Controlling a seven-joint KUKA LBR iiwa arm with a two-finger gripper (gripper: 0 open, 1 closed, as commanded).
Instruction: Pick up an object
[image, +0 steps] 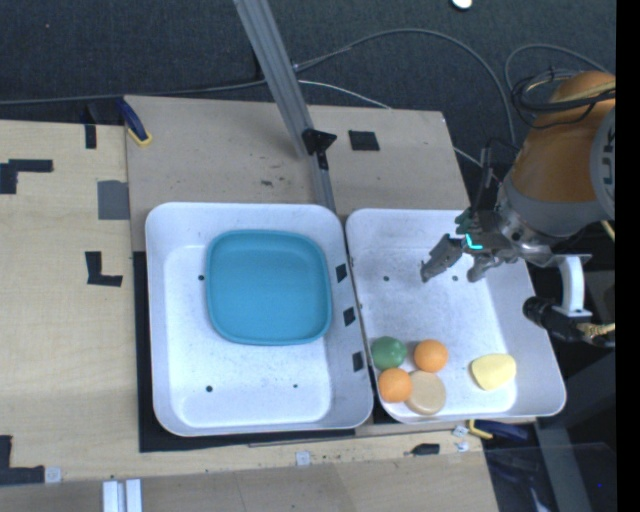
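Along the near edge of the right bin (395, 235) lie a green ball (388, 352), two orange balls (431, 355) (394, 385), a tan round piece (427, 394) and a yellow piece (493, 371). My gripper (459, 265) hangs over the far right part of that bin, well above and behind these objects. Its two dark fingers are spread apart with nothing between them.
The left bin (170, 330) holds a blue square plate (268, 285). A grey metal pole (290, 90) slants from the top of the view to the gap between the bins. The orange and grey arm (565, 170) fills the right side, with cables behind it.
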